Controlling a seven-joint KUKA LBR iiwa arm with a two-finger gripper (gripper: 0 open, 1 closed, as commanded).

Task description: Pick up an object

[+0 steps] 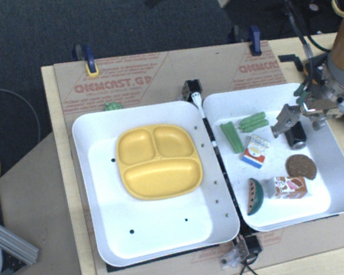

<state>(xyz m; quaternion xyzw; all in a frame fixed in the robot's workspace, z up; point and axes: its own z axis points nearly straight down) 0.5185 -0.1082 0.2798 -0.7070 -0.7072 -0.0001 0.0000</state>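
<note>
The right bin (341, 198) holds several small items: a green pea pod (251, 122), a green stick (231, 137), a white, red and blue carton (256, 150), a brown cookie (300, 166), a watermelon slice (255, 195) and a brown snack packet (290, 187). My gripper (289, 130) hangs over the bin's upper right part, just above the cookie and to the right of the carton. It is open, and nothing sits between its fingers.
A yellow divided plate (159, 161) lies in the left bin (110, 239). The two bins meet at a ridge (217, 159) with a black clip at its top. Blue clamps (88, 55) pin the cardboard base at the back edge.
</note>
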